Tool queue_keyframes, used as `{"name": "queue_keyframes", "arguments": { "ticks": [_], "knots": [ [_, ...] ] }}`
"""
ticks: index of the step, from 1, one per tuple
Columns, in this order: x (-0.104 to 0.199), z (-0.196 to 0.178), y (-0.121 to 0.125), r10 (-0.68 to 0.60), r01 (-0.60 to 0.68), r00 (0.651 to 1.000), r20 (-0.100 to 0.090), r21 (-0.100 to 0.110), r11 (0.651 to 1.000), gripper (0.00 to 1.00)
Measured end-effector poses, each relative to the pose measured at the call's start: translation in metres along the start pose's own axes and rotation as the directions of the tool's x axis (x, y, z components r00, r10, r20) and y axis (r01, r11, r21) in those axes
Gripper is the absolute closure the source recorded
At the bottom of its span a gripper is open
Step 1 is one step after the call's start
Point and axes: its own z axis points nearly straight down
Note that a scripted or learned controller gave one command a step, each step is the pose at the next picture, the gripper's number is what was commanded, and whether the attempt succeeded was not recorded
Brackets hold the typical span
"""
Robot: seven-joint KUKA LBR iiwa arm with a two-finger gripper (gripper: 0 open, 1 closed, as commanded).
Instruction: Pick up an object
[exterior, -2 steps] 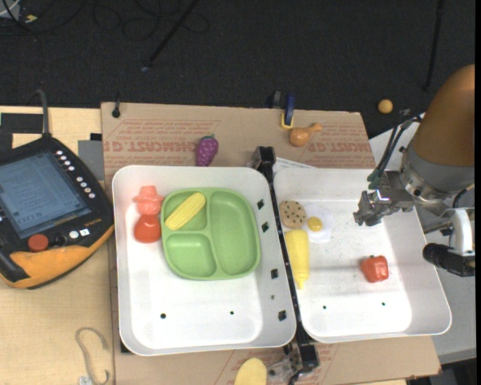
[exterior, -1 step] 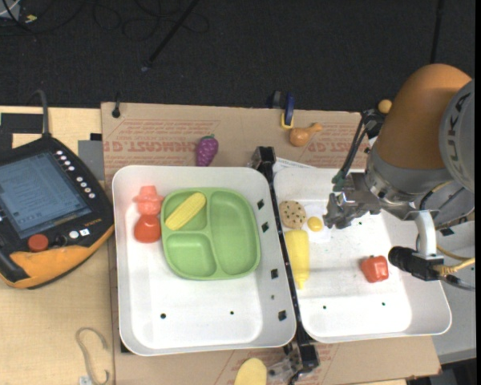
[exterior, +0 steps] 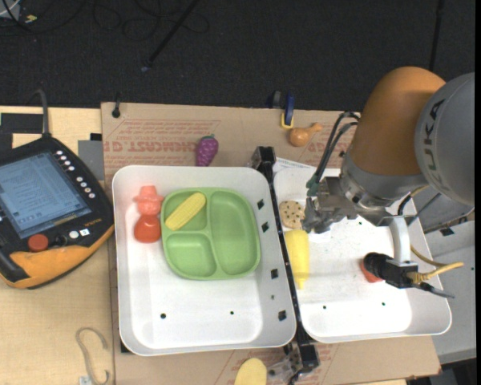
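My gripper (exterior: pixel 315 217) hangs low over the left part of the right bin (exterior: pixel 385 323), under the grey and orange wrist. Its tip sits just above the top end of a yellow banana-like piece (exterior: pixel 297 257) that lies along the bin's left wall. A round speckled cookie (exterior: pixel 289 212) lies right beside the tip, on its left. A small red object (exterior: pixel 372 272) rests further right in the same bin, partly covered by a black cable part. Nothing visible is held.
The left bin (exterior: pixel 192 327) holds a green divided plate (exterior: pixel 224 247) with a yellow corn piece (exterior: pixel 183 209) and a red-pink figure (exterior: pixel 147 215) beside it. Purple grapes (exterior: pixel 207 149) and an orange toy (exterior: pixel 303 134) lie behind the bins. A teach pendant (exterior: pixel 40 207) sits far left.
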Motion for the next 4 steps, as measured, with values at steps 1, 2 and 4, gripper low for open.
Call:
{"name": "queue_keyframes", "arguments": {
  "ticks": [1,2,4],
  "knots": [
    [-0.009,0.019,0.0,0.004,-0.004,1.0,0.002,0.001,1.0,1.0],
    [-0.002,0.003,0.008,0.003,-0.003,1.0,0.002,-0.003,1.0,1.0],
    [-0.003,0.017,0.002,0.004,-0.004,1.0,0.002,0.001,1.0,1.0]
  ]
}}
